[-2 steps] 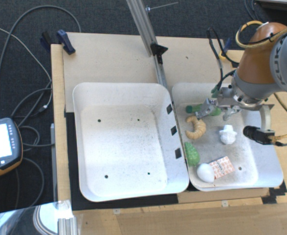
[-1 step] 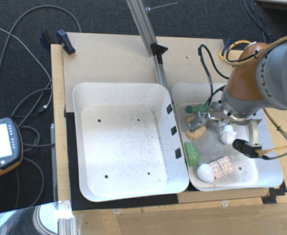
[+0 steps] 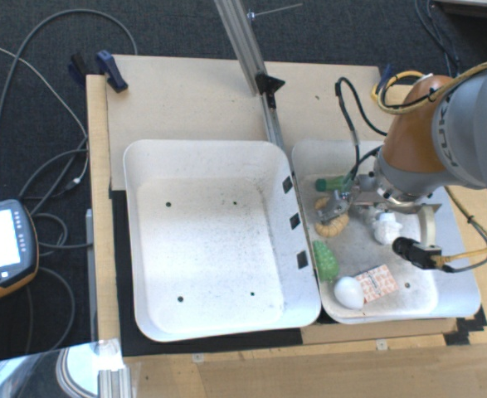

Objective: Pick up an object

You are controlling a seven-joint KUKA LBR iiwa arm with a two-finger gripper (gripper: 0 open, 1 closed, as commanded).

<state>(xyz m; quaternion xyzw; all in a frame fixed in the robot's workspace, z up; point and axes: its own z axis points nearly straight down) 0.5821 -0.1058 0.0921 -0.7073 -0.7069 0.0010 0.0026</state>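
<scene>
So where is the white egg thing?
The white egg lies in the right bin, near its front edge, between the green toy and the pink patterned block.

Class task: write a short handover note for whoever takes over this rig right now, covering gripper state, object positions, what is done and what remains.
Gripper: low in the right bin, at the tan round object; grip cannot be judged.
Objects, all in the right bin: green item, white egg-shaped object, pink-and-white checked block, small white object.
Done: arm has reached into the bin.
Left: no lift confirmed; pick still to complete.
</scene>
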